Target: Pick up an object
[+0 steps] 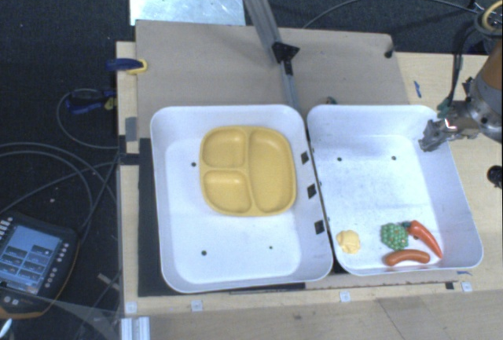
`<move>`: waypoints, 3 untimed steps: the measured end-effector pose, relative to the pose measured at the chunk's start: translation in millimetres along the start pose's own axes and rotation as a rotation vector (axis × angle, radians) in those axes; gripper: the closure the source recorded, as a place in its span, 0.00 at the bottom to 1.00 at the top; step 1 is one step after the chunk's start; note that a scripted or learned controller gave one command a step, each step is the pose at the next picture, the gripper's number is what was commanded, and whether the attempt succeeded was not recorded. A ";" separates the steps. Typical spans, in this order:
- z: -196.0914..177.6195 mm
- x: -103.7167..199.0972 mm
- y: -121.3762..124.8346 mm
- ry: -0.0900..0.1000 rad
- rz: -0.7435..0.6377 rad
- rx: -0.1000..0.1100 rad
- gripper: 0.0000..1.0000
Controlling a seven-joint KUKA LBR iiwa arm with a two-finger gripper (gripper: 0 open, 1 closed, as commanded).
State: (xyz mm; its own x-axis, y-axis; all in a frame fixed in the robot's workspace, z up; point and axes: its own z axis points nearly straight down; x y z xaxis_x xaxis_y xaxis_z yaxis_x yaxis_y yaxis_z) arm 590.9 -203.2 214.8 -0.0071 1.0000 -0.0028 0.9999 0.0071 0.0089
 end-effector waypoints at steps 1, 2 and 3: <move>-29.7 -0.3 1.8 0.001 -0.001 0.002 1.00; -20.1 57.8 16.8 0.004 -0.004 0.007 1.00; -11.1 113.8 25.0 0.005 -0.004 0.008 1.00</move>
State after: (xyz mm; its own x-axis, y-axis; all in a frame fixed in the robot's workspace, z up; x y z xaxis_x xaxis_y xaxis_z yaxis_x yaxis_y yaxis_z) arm 615.0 -89.1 225.8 -0.0116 0.9999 0.0023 0.9999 0.0116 0.0013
